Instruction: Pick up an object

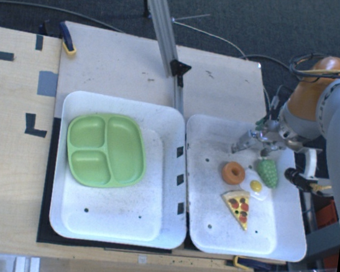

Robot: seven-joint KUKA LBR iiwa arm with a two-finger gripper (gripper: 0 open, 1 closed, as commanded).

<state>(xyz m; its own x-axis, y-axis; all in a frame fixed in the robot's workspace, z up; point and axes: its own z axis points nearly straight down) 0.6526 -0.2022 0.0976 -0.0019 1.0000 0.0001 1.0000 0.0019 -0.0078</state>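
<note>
A robot arm [325,104] reaches in over the right-hand bin [207,232], its claw [258,142] hanging low above the bin's upper part — near the toy food, yet touching none of it. The claw has hold of nothing; whether it is spread or closed cannot be told at this size. Four pieces lie loose and close together in that bin, likely scattered so any one can be taken: a doughnut [234,173], a green bunch of grapes [268,172], a small yellow piece [256,186] and a pizza slice [238,208]. The grapes lie nearest the claw, just below it. In the left bin [113,225] rests a green divided plate [105,149], flat and apart from the action.
</note>
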